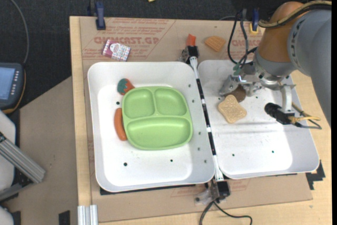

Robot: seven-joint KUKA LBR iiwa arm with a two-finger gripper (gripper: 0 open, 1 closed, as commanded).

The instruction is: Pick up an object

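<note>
A tan toy bread slice [232,109] lies in the right bin [263,158], near its upper left part. My gripper [239,88] hangs just above and behind the slice's far edge, and a small brown part shows right under it. In the left bin [105,166] a green divided plate [156,117] lies flat. An orange sausage-shaped toy [119,124] rests along the plate's left side. A small green and red toy [125,85] sits at the plate's upper left corner.
On the bench behind the bins lie a tan biscuit-like piece [214,43] and a pink printed packet [116,50]. An orange and black clamp [190,49] sits at the rim between the bins. A blue clamp [98,14] grips the bench's far left edge.
</note>
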